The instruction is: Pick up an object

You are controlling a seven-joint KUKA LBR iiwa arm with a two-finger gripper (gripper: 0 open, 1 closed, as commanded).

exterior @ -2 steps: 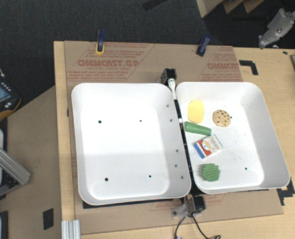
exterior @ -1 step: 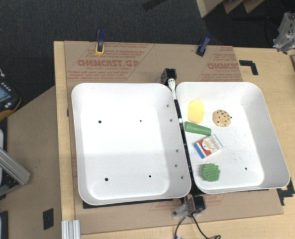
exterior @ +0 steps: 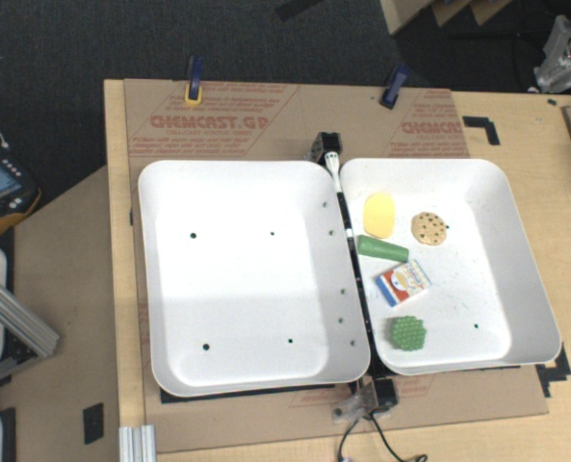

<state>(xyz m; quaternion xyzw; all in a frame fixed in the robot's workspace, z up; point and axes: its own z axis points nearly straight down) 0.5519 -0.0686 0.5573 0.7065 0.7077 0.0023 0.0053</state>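
Camera view, looking down at a slant, gave no way to tell the gripper's state or whether it had hold of anything. All the objects lay in the right bin (exterior: 518,221), gathered toward its left side, none lifted off the floor. Farthest back sat a yellow rounded block (exterior: 378,214), with a round chocolate-chip cookie (exterior: 428,227) just to its right and apart from it. A green cylinder (exterior: 382,249) lay on its side just near of the yellow block, close to the bin's left wall. Nearer still rested a small red, white and blue carton (exterior: 402,283), tilted, and nearest of all a green bumpy ball (exterior: 408,333). The left bin (exterior: 237,287) stood beside it, rims touching, both on a printed cardboard sheet (exterior: 266,114).
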